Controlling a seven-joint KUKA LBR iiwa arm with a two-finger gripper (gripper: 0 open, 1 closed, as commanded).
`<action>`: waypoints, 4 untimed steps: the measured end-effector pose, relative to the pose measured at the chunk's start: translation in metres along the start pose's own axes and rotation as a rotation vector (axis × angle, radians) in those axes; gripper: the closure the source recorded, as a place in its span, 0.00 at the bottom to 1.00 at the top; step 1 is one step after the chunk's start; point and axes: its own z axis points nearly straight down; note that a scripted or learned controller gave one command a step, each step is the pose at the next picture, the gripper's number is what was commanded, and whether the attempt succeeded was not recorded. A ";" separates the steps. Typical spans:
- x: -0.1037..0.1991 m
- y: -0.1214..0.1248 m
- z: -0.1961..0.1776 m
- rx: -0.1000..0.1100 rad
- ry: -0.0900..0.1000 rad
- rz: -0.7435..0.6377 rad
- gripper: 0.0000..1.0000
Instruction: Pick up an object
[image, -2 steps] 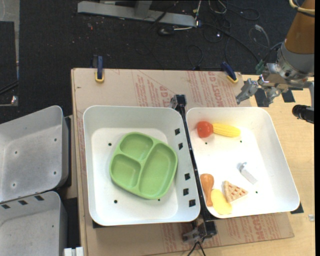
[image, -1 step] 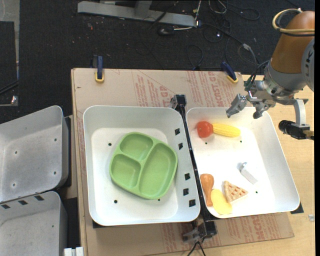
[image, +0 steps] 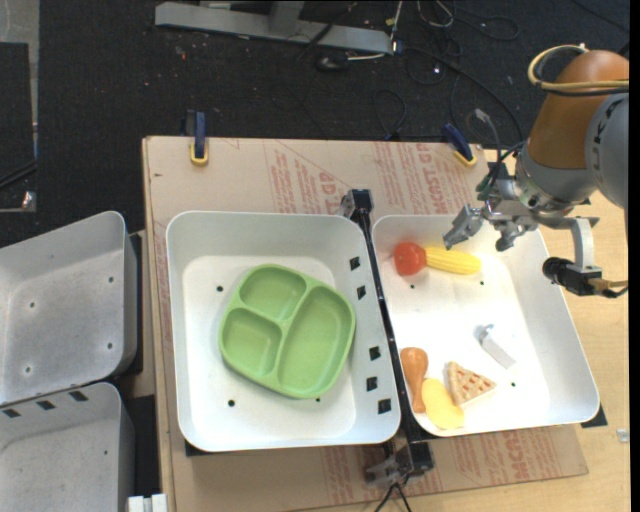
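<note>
My gripper (image: 487, 231) hangs over the far edge of the right bin (image: 560, 330), open, with nothing between its fingers. Just below and left of it lies a yellow corn cob (image: 452, 262), and a red tomato (image: 408, 258) touches the cob's left end. Near the bin's front left corner sit an orange piece (image: 414, 362), a yellow piece (image: 438, 400) and a waffle-like wedge (image: 468, 383). A small grey block (image: 493, 346) lies in the middle of the bin.
The left bin (image: 190, 330) holds a green divided plate (image: 288, 330). A black divider with clips (image: 372, 300) runs between the bins. Spare white trays (image: 60, 300) lie at the far left. Cables run behind the bench.
</note>
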 end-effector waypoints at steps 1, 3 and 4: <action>0.001 -0.010 0.049 0.002 0.001 0.000 0.00; 0.001 -0.011 -0.028 -0.011 -0.002 -0.002 1.00; 0.000 -0.010 -0.066 -0.010 -0.002 -0.003 1.00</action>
